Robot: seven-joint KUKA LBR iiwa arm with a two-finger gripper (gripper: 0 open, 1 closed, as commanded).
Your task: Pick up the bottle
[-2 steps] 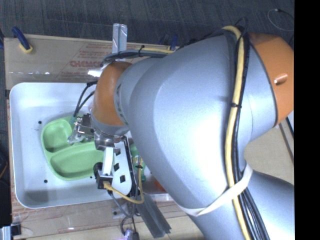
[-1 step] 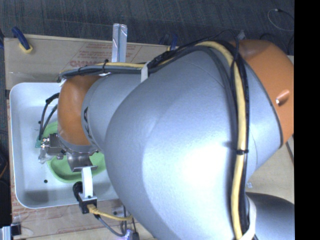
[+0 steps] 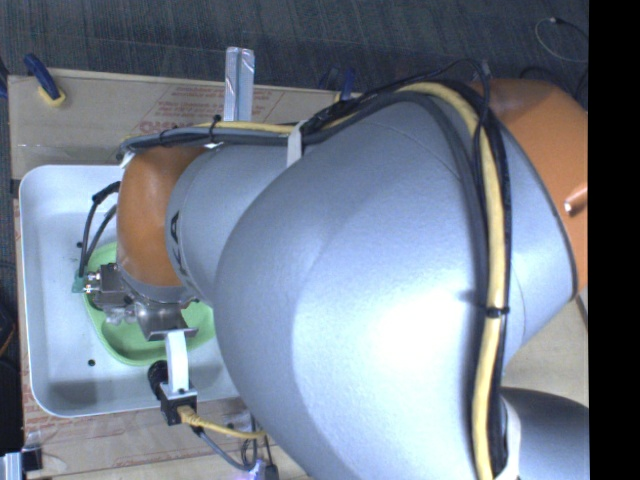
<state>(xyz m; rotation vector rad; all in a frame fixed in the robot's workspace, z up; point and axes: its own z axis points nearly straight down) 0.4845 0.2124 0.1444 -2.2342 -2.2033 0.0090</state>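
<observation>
My grey arm with its orange band (image 3: 150, 218) reaches down into the left white bin (image 3: 45, 268). The wrist and gripper mount (image 3: 140, 303) hang over a light green object (image 3: 125, 343) lying on the bin floor. That green thing shows as a curved rim under the wrist; I cannot tell if it is the bottle. The arm's body hides the fingers and most of what lies beneath them.
The arm's large grey link (image 3: 380, 288) covers the right bin and most of the bench. A yellow cable (image 3: 490, 268) runs along the arm. A metal post (image 3: 239, 83) stands behind the left bin, and a blue clamp (image 3: 42, 76) sits at the bench's back left corner.
</observation>
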